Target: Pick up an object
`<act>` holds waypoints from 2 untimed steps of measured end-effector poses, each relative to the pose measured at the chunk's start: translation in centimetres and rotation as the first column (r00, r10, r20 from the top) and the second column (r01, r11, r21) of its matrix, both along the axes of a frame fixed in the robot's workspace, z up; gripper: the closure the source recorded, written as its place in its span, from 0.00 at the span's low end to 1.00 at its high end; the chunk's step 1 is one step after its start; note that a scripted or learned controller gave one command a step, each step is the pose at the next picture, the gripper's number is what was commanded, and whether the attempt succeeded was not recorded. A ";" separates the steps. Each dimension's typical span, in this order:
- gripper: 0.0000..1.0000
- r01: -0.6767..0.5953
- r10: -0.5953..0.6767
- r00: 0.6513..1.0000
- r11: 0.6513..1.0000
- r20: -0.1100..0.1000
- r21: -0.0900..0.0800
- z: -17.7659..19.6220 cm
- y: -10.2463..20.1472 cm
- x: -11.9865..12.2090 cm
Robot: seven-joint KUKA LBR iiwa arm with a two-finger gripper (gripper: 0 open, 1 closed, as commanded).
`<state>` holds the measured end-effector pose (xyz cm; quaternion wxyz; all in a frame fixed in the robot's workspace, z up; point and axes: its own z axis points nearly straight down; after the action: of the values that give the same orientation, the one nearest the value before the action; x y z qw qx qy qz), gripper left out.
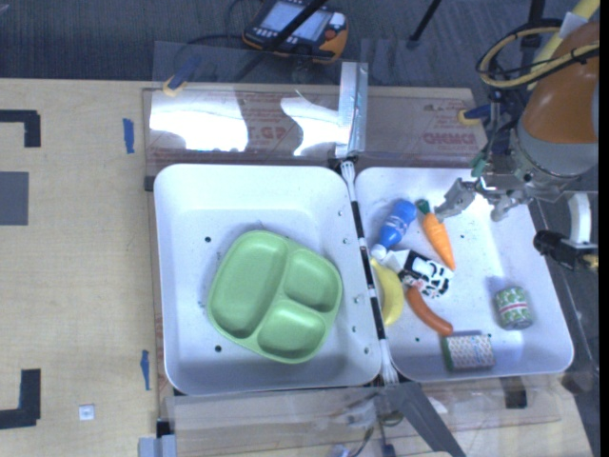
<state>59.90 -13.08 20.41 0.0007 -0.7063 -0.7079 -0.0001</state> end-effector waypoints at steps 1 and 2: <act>0.00 -0.065 0.065 0.998 0.998 0.000 0.000 -3.3 -1.3 -2.1; 0.00 -0.070 0.070 0.998 0.998 0.003 -0.002 -9.3 -1.8 1.8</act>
<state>61.70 -14.89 11.08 -0.0010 -0.6809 -0.7324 -0.0004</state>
